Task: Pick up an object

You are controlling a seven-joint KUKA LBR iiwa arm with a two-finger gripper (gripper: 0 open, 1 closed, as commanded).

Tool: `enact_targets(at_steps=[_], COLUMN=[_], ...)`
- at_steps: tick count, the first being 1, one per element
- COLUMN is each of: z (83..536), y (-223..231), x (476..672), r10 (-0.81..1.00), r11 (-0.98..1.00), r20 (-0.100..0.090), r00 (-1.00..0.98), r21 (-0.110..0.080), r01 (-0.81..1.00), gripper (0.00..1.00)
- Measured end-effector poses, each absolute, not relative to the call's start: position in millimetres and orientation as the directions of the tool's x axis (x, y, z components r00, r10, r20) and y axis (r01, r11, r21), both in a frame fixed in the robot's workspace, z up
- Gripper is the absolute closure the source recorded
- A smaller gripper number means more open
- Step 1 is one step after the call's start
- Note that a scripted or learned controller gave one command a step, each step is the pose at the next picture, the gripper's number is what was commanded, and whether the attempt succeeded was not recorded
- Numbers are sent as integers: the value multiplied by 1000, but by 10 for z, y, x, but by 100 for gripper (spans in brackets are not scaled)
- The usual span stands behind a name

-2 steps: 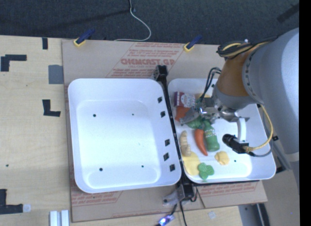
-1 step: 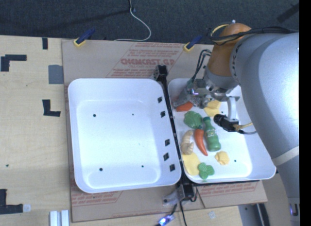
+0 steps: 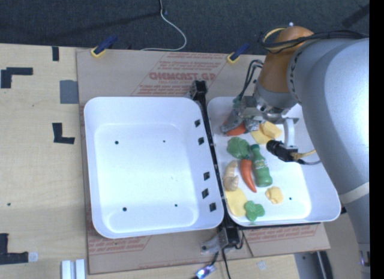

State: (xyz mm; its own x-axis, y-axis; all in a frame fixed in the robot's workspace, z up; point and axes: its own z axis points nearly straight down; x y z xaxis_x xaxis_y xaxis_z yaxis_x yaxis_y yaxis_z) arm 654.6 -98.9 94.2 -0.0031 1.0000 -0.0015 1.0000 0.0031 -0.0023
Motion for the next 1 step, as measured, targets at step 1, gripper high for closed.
enact_targets(at_steps=[1], z=[2115], y=[-463], x=[6549], r10=[1000], r11=[6], r20=[1], r00=[-6], r21=[7], r01=[1000], gripper=[100])
